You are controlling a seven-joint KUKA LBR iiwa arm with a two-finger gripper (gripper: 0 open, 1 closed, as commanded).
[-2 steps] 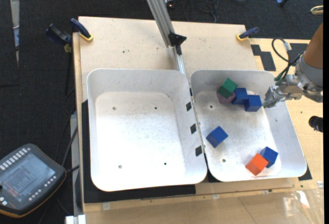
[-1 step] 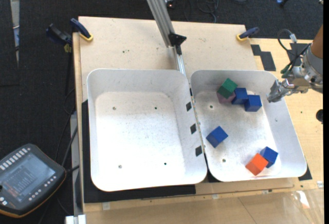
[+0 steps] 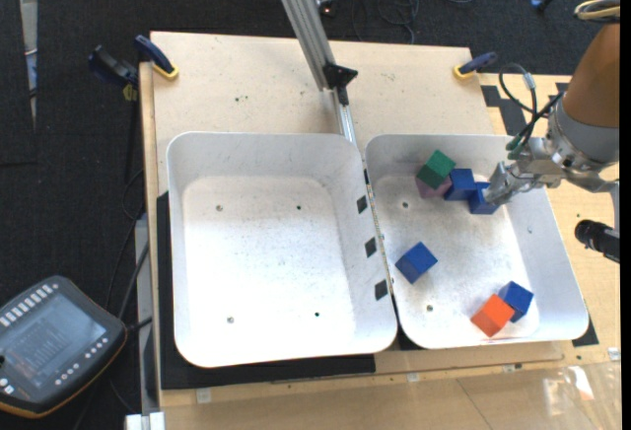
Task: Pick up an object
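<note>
While the grey arm with its orange band (image 3: pixel 599 83) reaches in from the right edge of the camera view, its gripper (image 3: pixel 496 189) sits low over the right-hand white bin (image 3: pixel 552 250), at that bin's upper right part. The gripper tip meets a small dark blue block (image 3: pixel 482 202); whether the claw is wide, narrow or closed on the block cannot be told from this angle. Just left of the gripper, touching that block, lies a second blue cube (image 3: pixel 460 183), and left of that a green cube (image 3: pixel 437 167) rests against a pale purple block (image 3: pixel 429 186) — the four form a tight cluster running from upper left to lower right, ending at the gripper. None of these pieces has a clear long axis; they are roughly cubic, each turned a little so that its corners point diagonally across the bin. Well below and left of the gripper, a lone blue cube (image 3: pixel 416 261) sits near the bin's middle, also turned corner-on. Farther below the gripper, near the bin's lower right corner, an orange cube (image 3: pixel 492 316) touches another blue cube (image 3: pixel 516 299). Far left of the gripper lies the left-hand white bin (image 3: pixel 197 172), speckled with fine dark marks. Both bins rest on a pale wooden board (image 3: pixel 256 83).
</note>
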